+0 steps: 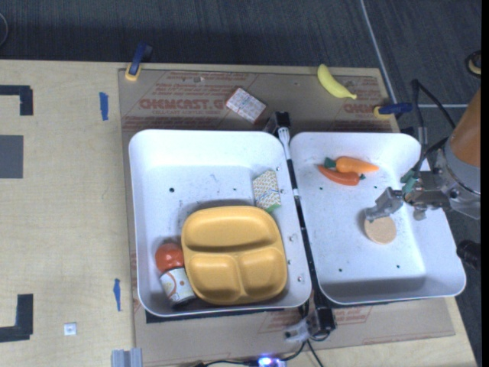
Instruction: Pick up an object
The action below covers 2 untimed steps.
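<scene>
My gripper [380, 207] hangs over the right bin [336, 277], reaching in from the right edge. Its grey fingers sit just above a flat tan disc [381, 231] on the bin floor. I see nothing between them. A toy carrot [348, 167], orange with a green top, lies near the back of the same bin. In the left bin [149, 174] a yellow divided tray [233, 252] takes up the front. A small can with an orange lid [173, 272] lies at its left, and a patterned packet [267, 189] stands at its back right.
Outside the bins, on the brown board behind them, lie a yellow banana [335, 82] and a small checked box [244, 104]. Blue clamps [138, 59] hold the board's back corners. Cables run along the right side and under the front edge.
</scene>
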Tool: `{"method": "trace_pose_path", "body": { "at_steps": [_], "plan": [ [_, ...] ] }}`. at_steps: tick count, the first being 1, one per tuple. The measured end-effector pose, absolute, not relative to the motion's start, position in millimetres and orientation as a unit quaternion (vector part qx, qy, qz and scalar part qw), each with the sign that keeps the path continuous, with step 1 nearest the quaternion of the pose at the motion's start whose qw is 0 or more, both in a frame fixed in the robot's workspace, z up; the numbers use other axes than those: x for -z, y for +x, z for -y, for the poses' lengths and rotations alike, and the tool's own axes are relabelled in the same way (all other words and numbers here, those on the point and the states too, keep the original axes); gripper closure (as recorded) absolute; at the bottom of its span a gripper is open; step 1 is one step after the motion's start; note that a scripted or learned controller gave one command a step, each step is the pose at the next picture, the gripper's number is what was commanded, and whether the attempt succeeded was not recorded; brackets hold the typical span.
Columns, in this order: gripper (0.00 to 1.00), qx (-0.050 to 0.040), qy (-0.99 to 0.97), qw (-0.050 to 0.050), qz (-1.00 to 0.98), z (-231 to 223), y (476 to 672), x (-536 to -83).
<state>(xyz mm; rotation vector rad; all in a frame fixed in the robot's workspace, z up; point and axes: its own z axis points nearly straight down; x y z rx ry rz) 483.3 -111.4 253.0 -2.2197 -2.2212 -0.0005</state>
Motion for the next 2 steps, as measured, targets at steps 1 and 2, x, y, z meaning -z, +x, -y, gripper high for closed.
{"method": "trace_pose_path", "body": {
  "at_steps": [1,2],
  "plan": [
    [0.0,-0.0004,-0.707,0.001,0.707,100,509.2,-118],
    [0.0,0.0016,-0.707,-0.002,0.707,99,480.9,-86]
  ]
}}
